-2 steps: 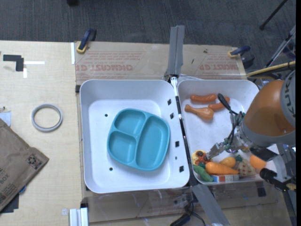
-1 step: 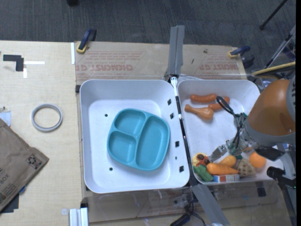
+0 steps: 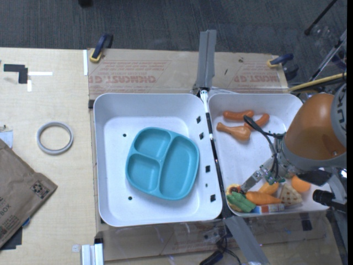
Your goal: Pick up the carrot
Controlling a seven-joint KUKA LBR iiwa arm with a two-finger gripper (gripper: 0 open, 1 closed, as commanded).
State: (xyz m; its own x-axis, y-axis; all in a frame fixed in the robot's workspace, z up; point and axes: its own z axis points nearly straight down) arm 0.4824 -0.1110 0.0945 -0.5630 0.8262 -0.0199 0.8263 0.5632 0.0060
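- In the right bin (image 3: 292, 101), near its front edge, I see the carrot (image 3: 263, 198): orange, lying flat in a heap of toy food, green piece (image 3: 240, 201) just beside its left end.
- Gripper (image 3: 268, 175) hangs right over that heap, just above the carrot. Fingers look parted with nothing between them, so I read it as released, not grasping.
- Handling guess: looks like a moulded play-food carrot, so light, stiff, smooth skin, likely slippery. Tapered, so a pinch near the thin end could squirt out.
- I'd take it across the thick middle, jaws square to its long axis.
- Risk: neighbours touch it on both sides, so a finger may land on the green piece or the pale chunk (image 3: 288, 194) instead.
- Same bin, back half: two orange-brown drumstick-like pieces (image 3: 238, 115) (image 3: 234, 130), well apart from the heap.
- Left bin (image 3: 105, 164): one blue divided plate (image 3: 162, 163), three compartments, nothing in them.
- Off the bins: tape roll (image 3: 55, 137) on the bench, far left.
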